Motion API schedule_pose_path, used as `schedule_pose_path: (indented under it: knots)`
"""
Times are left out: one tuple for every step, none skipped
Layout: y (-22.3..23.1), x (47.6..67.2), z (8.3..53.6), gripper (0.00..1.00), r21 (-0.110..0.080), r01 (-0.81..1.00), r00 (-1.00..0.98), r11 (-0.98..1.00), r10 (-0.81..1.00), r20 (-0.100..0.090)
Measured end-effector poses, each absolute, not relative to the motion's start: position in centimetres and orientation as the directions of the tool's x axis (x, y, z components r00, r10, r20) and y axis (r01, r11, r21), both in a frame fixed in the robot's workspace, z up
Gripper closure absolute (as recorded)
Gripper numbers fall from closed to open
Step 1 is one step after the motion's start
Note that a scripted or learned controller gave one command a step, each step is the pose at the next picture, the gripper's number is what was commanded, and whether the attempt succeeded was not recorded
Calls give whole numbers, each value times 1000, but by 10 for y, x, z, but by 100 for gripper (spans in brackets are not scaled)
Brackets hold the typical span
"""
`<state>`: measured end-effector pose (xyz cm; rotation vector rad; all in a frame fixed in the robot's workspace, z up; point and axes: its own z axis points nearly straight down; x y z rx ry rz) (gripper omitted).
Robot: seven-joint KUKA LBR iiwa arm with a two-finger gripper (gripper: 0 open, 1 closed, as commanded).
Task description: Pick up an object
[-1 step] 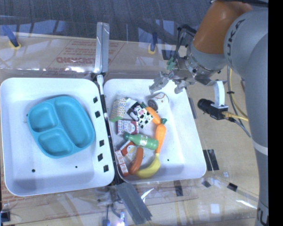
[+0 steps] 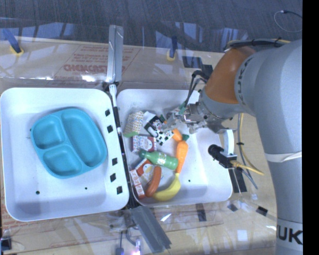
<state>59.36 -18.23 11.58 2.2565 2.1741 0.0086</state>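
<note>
The right bin (image 2: pixel 212 182) holds a heap of small things on its left side. An orange carrot (image 2: pixel 182 152) lies upright beside a green bottle (image 2: pixel 160 159). Below them are a yellow banana (image 2: pixel 170 189) and a reddish sausage (image 2: pixel 154 180). Black-and-white dice (image 2: pixel 162 138) and a beige netted piece (image 2: pixel 134 122) lie at the top of the heap. My gripper (image 2: pixel 176 121) hangs low over the upper part of the heap, just above the carrot's top and right of the dice. Nothing is visibly held.
The left bin (image 2: pixel 21 195) carries a blue divided plate (image 2: pixel 69 142). A red-and-white packet (image 2: pixel 142 142) and a red wrapper (image 2: pixel 140 175) lie against the right bin's left wall. Bare white floor shows on the right bin's right side.
</note>
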Motion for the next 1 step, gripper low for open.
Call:
schedule_pose_path:
  knots:
    - [-186, 565, 108, 0, 35, 998, -59, 59, 998, -7]
